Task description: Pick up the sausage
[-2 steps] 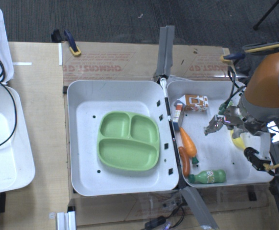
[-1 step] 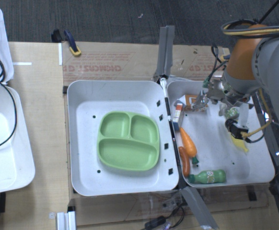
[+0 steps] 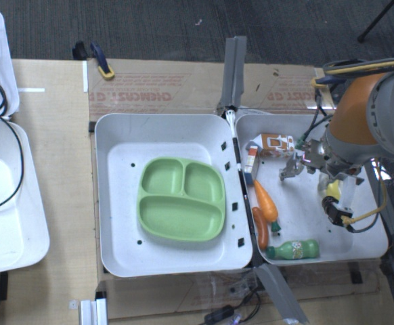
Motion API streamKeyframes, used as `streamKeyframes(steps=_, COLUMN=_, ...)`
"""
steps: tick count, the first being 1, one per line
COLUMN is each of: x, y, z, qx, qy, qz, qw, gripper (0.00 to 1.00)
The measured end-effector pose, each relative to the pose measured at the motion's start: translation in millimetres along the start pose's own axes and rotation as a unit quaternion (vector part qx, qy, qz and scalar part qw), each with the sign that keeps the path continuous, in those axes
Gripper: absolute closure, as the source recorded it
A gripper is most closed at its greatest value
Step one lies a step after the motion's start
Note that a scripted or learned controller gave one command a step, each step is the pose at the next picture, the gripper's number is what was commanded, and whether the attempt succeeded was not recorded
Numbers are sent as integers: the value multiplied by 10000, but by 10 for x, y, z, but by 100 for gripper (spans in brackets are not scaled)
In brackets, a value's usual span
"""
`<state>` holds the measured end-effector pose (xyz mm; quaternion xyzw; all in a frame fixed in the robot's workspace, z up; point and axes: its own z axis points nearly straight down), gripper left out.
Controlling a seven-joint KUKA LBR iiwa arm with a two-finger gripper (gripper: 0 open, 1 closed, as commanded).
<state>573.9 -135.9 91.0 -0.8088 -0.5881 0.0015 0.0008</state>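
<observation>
The sausage (image 3: 260,229), a short reddish-brown link, lies lengthwise against the left wall of the right bin (image 3: 359,246), near its front corner. Its upper end touches an orange carrot (image 3: 266,200). My gripper (image 3: 290,171) hangs over the middle of the right bin, up and to the right of the sausage and well apart from it. It looks open, and I see nothing between its fingers. The grey arm with its orange band (image 3: 353,120) reaches in from the right.
A green bottle (image 3: 293,250) lies along the right bin's front wall, just right of the sausage. A brown-and-white carton (image 3: 276,143) and a white tube (image 3: 250,161) sit at the bin's back left. The left bin (image 3: 116,181) holds a green divided plate (image 3: 181,200). A yellow cable (image 3: 359,217) loops under the wrist.
</observation>
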Motion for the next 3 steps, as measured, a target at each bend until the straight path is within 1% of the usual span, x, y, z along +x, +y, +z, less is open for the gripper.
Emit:
streamKeyframes(steps=1, x=123, y=-547, z=3, qx=5, qy=4, qz=232, qw=9997, gripper=0)
streamKeyframes(steps=2, x=289, y=-724, z=-998, qx=-8, qy=2, qz=-656, qw=9978, gripper=0)
streamKeyframes(steps=3, x=-69, y=-432, z=4, qx=-2, qy=2, qz=-834, qw=9965, gripper=0)
